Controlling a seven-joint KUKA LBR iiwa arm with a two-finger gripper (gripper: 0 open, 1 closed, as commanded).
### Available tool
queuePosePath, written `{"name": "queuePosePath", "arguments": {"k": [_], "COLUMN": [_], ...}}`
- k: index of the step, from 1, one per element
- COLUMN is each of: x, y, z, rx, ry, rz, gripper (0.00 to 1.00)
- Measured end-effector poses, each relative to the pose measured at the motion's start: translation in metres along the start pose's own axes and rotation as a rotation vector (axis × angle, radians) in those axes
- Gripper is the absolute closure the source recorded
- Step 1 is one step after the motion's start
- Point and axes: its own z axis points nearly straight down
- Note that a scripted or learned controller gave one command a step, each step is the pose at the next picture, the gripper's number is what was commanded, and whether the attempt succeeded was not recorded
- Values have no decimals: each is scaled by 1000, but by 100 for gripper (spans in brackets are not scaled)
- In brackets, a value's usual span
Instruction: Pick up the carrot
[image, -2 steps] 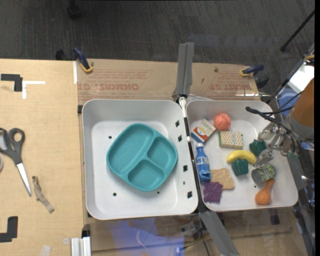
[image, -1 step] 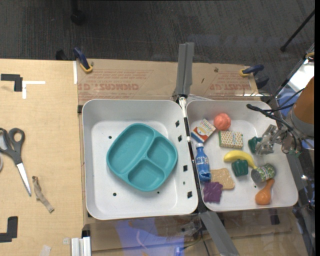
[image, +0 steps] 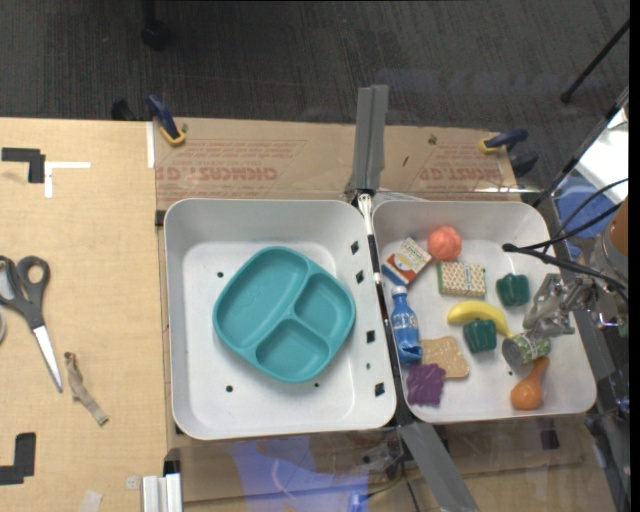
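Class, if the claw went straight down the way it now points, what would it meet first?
Probably the grey-green can just under the claw, with the carrot beyond it; depth is hard to judge.

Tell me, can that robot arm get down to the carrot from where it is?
Probably yes. The carrot lies in the right bin's near corner with its top uncovered, and the gripper hangs just beyond it. A small can touching its thin end and the bin wall alongside might crowd the fingers.

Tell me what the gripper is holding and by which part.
Nothing that I can see. The gripper hangs above the right bin, and the carrot lies apart from it near the front edge.
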Motion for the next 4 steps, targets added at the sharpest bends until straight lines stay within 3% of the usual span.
{"name": "queuePosePath", "arguments": {"k": [1, 2, 3, 4], "x": [34, 12, 16, 7], "y": [-2, 3, 12, 0], "z": [-2, -174, 45, -174], "rx": [-1, -1, -4, -3], "ry": [2, -1, 2, -1], "rz": [-252, -382, -658, -876], "gripper": [100, 100, 100, 100]}}
